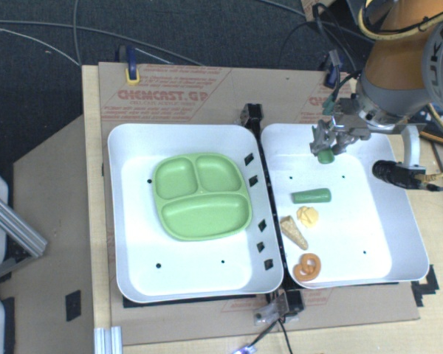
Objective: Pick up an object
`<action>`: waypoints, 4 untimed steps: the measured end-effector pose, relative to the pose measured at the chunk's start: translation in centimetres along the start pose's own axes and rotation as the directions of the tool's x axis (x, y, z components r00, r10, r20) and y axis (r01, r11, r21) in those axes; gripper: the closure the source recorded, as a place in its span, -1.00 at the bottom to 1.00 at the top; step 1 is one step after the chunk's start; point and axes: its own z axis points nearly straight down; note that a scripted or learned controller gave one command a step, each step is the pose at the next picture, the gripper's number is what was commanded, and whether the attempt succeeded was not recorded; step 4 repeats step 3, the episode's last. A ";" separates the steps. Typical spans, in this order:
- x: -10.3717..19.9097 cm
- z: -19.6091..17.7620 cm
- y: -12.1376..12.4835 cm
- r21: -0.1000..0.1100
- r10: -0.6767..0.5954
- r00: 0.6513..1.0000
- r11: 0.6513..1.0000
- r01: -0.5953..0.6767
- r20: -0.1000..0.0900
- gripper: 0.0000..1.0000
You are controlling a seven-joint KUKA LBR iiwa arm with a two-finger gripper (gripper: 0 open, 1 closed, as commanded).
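You would have found the pincer (325, 150) raised over the right bin (399, 220), pinching a small green piece (325, 155), likely lifted clear of the green cylinder (311, 195), yellow lump (307, 215) and pretzel (308, 266) below.

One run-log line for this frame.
tool: over right bin, small green piece between fingers | green cylinder, pretzel: in bin | green plate: left bin

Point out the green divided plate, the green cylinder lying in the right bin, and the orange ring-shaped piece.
Green divided plastic plate (201, 198): camera view, on the wall between its compartments.
Green cylinder lying flat (311, 195): camera view, middle of its length.
Orange ring-shaped piece (307, 267): camera view, on its left band.
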 end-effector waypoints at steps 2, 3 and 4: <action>10.0 0.1 -1.8 0.001 -0.001 1.000 1.000 0.001 -0.001 1.00; 15.4 0.1 -4.0 0.003 0.000 1.000 1.000 0.000 0.000 1.00; 15.4 0.1 -4.0 0.003 0.000 1.000 1.000 0.000 0.000 1.00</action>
